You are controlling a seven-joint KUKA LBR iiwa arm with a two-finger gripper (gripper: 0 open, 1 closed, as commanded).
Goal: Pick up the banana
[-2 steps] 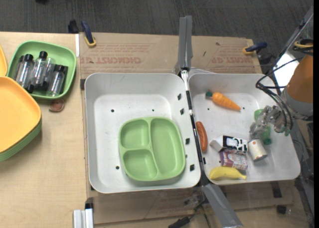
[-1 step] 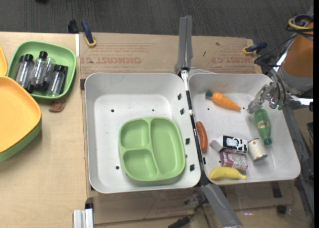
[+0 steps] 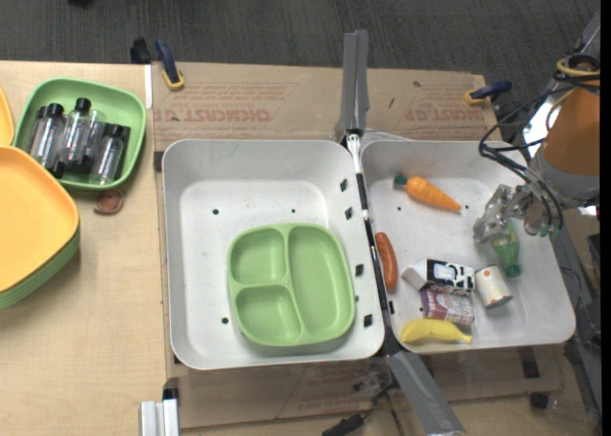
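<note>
The yellow banana [image 3: 436, 332] lies at the front edge of the right bin [image 3: 535, 324], just below a purple packet [image 3: 447, 305]. My gripper [image 3: 497, 221] hangs over the right side of that bin, well behind and to the right of the banana, close to a green bottle [image 3: 507, 253]. Nothing shows between its fingers.
The right bin also holds a carrot [image 3: 431, 193], a red sausage [image 3: 386, 259] by the divider, a black-and-white carton [image 3: 450, 275] and a white cup [image 3: 493, 285]. A green divided plate [image 3: 289, 283] lies in the left bin [image 3: 191, 186]. Orange plates [image 3: 29, 234] and a green tray of bottles [image 3: 78, 134] sit at left.
</note>
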